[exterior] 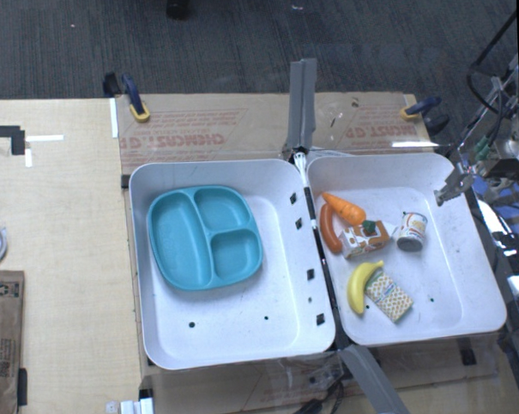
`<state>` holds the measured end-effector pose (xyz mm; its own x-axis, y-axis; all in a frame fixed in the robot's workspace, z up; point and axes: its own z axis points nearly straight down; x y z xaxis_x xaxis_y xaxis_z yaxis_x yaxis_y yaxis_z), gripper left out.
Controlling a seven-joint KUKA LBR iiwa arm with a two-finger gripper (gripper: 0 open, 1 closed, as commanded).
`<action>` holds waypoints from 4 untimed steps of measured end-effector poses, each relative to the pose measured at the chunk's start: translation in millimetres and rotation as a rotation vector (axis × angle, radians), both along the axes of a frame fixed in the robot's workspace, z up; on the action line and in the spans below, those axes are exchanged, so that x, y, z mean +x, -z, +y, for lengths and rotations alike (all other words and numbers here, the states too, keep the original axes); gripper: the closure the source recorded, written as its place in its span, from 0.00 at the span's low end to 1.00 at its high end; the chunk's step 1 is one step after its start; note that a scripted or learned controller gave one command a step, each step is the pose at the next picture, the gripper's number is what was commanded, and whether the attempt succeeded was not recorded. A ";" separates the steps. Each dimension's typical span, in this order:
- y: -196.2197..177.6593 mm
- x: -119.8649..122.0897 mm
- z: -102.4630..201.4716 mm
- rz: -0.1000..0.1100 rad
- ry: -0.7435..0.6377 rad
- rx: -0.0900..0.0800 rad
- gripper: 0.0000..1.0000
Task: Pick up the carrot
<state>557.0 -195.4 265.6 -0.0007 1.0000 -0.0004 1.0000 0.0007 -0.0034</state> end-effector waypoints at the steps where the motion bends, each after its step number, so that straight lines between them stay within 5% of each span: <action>1: 144.1 66.8 76.2 -0.001 -0.055 0.000 0.00; 2: 172.2 67.0 97.1 -0.002 -0.277 0.000 0.00; 3: 73.8 63.7 109.9 -0.003 -0.171 -0.001 0.00; 4: 174.0 56.8 85.5 -0.002 -0.278 0.001 0.00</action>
